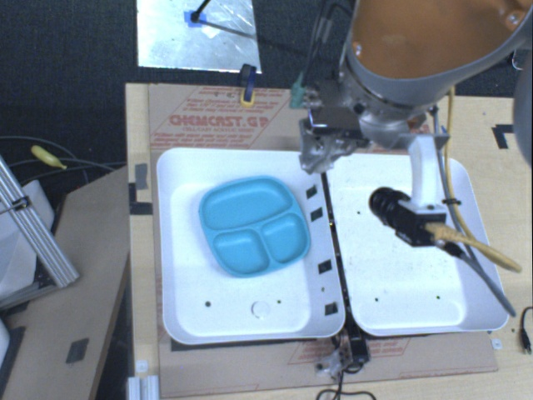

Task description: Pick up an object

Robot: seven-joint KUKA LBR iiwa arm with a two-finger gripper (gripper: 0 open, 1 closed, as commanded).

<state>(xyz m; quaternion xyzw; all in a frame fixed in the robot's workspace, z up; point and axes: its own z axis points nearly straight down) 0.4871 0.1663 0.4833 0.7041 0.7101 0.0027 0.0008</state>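
In the camera view, a blue divided plate (252,226) is lying flat in the left white bin (187,315), occupying the middle of that bin's floor and leaning toward its far half. Its three compartments are facing up: one long compartment is running along the plate's far side and two smaller ones are sitting along its near side. The plate is resting apart from all four bin walls, with bare white floor showing between it and the near edge.

The right white bin (416,307) is sitting just beside the left one, the two sharing a dark seam down the middle of the bench. A black cylindrical piece of hardware (398,212) with a yellowish cable is hanging over the middle of the right bin's floor.

The grey arm, with its orange band filling the top right, is reaching in over the far edge of the bins. The gripper (317,158) is hovering above the far end of the seam between the two bins, near the far right corner of the left bin and well apart from the plate. Nothing is showing between its fingers, and whether they are spread or closed is not clear from this angle.

Both bins are resting on a cardboard sheet (208,117) with red lettering.
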